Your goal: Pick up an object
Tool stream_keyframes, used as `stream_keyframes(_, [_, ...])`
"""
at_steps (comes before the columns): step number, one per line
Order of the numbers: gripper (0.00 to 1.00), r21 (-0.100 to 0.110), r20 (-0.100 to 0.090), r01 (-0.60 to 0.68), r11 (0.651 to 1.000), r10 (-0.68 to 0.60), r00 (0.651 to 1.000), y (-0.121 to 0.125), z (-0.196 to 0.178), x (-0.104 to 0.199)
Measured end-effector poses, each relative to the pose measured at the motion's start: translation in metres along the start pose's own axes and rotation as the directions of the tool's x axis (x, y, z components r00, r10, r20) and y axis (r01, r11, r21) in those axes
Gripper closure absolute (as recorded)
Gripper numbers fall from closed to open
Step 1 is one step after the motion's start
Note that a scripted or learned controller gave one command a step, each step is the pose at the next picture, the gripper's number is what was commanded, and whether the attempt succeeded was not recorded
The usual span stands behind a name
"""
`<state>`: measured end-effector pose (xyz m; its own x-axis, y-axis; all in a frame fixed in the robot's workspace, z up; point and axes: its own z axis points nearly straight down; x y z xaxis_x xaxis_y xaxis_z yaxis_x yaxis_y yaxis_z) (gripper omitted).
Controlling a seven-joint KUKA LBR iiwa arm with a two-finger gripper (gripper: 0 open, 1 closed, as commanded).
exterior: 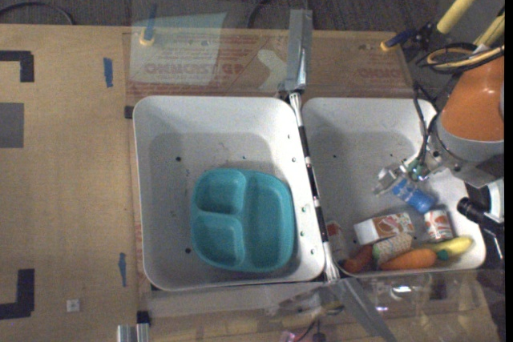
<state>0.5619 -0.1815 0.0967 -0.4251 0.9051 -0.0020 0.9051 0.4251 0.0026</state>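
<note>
Even, fairly bright overhead light. White bins (160,132) slightly washed out, soft shadows along inner walls. Faint glare on clear sheet (200,52) at bench back. Overall softness, low resolution; small items blurred.

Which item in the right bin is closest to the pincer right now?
The small blue bottle, just below the pincer. The carton, can, banana and carrot all lie farther down, along the bin's near wall.
</note>
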Motion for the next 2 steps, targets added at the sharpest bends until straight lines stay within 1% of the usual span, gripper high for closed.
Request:
stream_keyframes(1, [1.00, -0.005, 0.002, -0.006, 1.000, 0.006, 1.000, 0.000, -0.011, -0.002])
stream_keyframes(2, [1.00, -0.001, 0.002, -0.046, 0.999, 0.046, 0.999, 0.052, -0.110, -0.006])
